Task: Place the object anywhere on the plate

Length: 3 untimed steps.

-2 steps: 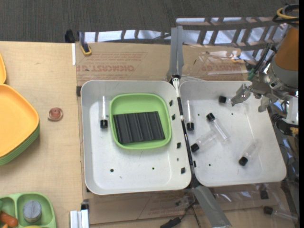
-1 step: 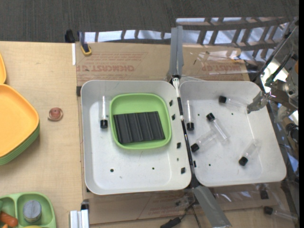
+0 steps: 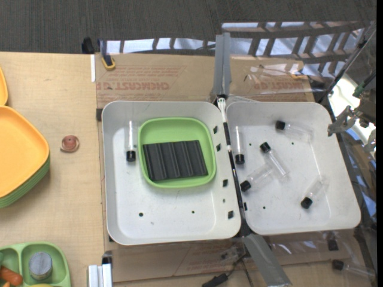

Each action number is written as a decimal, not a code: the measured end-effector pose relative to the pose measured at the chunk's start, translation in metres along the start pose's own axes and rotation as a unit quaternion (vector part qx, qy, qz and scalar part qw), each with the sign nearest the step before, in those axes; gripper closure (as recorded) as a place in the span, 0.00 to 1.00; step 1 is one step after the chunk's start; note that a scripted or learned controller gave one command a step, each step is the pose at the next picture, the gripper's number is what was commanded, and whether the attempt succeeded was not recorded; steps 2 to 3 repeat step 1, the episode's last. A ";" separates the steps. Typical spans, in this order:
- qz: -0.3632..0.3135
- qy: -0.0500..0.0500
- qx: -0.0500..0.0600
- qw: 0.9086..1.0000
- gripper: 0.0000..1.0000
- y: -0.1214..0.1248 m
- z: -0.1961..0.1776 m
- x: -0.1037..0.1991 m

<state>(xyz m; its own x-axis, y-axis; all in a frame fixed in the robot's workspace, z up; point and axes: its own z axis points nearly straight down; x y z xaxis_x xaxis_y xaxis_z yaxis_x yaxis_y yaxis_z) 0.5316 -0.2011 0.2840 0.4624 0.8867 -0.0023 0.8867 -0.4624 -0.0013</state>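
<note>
We see the green plate point(image 3: 176, 131) in the left bin point(image 3: 119, 220); clear tubes point(image 3: 272, 159) lie scattered in the right bin point(image 3: 341, 214), just across the divider. We can't tell the gripper's state.

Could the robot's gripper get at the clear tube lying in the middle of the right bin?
Probably yes. The tube lies flat in the right bin, apart from the other tubes, with nothing over it, and the gripper sits at that bin's right rim.
</note>
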 end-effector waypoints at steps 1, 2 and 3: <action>0.059 0.000 0.001 0.998 0.00 0.023 -0.077 -0.001; 0.059 0.000 0.001 0.998 0.00 0.023 -0.077 -0.001; 0.059 0.000 0.001 0.998 0.00 0.023 -0.077 -0.001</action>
